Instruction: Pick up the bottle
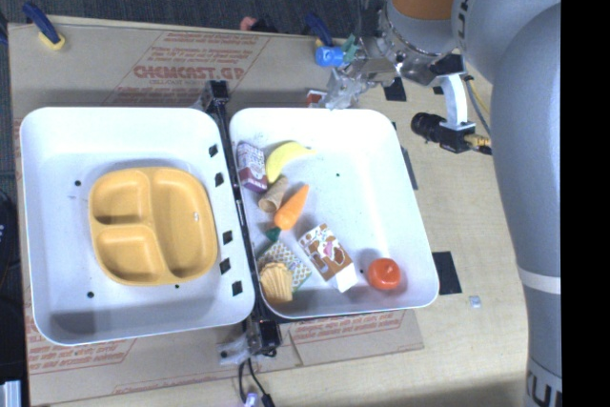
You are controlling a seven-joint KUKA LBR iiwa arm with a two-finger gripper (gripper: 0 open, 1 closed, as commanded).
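"CHEMCAST GP" lettering point(189, 71) on cardboard point(124, 62)

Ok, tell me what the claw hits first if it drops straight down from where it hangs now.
Probably the back rim of the right bin: the claw hangs over that edge, behind the banana. Depth is unclear from this slanted view, so it may land on the cardboard just outside.

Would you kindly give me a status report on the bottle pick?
Tool above right bin far rim, away from items. Cannot tell which item is the bottle. Banana, carrot, carton crowd together.
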